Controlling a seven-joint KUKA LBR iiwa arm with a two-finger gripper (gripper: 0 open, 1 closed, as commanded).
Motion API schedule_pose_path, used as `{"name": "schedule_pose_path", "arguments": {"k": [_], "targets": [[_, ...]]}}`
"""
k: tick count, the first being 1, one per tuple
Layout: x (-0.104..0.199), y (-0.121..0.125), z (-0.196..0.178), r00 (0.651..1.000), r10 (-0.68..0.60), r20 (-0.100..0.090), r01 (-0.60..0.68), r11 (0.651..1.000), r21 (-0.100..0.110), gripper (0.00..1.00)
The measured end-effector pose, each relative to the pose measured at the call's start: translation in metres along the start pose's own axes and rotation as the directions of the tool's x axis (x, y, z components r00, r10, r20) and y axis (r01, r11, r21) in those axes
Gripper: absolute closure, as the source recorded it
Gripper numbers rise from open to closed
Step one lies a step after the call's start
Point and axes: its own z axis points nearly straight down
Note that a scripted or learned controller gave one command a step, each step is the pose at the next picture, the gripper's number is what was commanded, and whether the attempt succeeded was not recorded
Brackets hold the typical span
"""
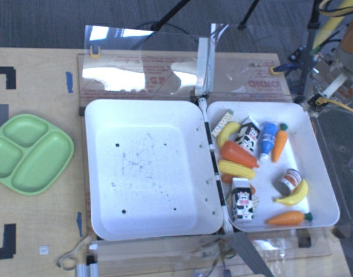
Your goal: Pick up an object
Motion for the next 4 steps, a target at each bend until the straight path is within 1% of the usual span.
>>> {"name": "schedule_pose_path", "arguments": {"k": [1,2,3,4], "targets": [[0.011,-0.015,0.049,0.918,0.396,0.004,-0.396,0.918,0.004,1.00],[0.015,-0.012,-0.013,0.924,0.383,0.001,-0.383,0.924,0.001,1.00],[0.022,-0.043,-0.093,0.895,0.447,0.000,-0.447,0.895,0.001,1.00],[-0.001,-0.006,0.038,0.896,0.444,0.003,-0.444,0.896,0.003,1.00]]}}
